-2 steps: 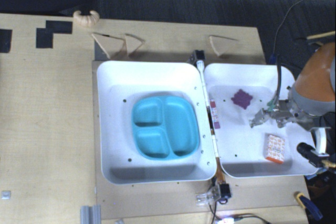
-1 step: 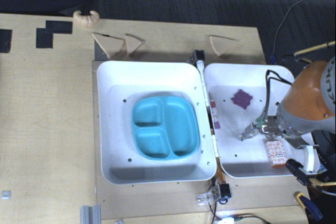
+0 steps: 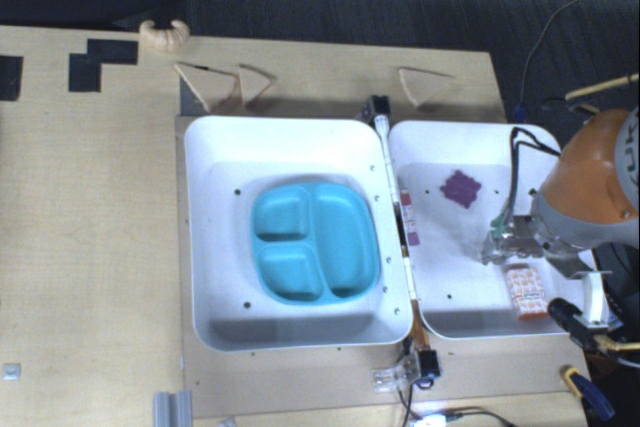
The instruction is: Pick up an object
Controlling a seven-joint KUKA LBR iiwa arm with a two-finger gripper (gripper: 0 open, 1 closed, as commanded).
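Small packet (image 3: 526, 290) beside fingers (image 3: 503, 245); purple piece (image 3: 461, 187) apart.

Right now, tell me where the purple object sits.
The purple object lies in the right bin, toward its far side, up and left of the gripper.

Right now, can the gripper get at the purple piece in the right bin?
Probably yes: the purple piece lies alone on the right bin floor, with bare floor between it and the gripper.
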